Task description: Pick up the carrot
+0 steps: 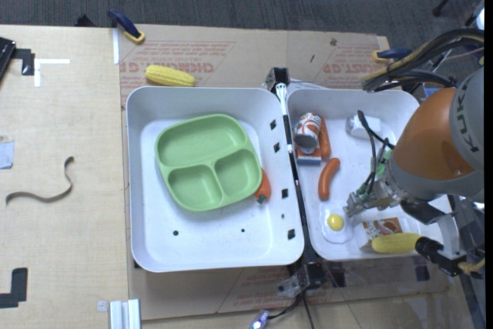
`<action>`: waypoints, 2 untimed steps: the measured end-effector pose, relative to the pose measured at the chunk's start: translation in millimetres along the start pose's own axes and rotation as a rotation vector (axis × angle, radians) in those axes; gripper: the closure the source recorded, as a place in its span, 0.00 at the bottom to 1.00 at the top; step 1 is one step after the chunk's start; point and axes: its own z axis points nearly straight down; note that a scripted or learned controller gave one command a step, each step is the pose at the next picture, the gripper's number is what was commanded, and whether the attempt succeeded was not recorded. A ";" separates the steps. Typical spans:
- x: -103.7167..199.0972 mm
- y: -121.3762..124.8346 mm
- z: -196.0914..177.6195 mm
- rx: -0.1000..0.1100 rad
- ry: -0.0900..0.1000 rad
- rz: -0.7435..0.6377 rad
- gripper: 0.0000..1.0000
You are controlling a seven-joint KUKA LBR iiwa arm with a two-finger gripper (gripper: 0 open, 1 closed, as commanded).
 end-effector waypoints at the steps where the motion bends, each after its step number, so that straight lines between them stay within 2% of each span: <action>1: 0.1 0.0 0.0 0.000 0.000 0.000 0.00; 2: 6.1 0.9 9.3 0.001 0.001 0.347 0.00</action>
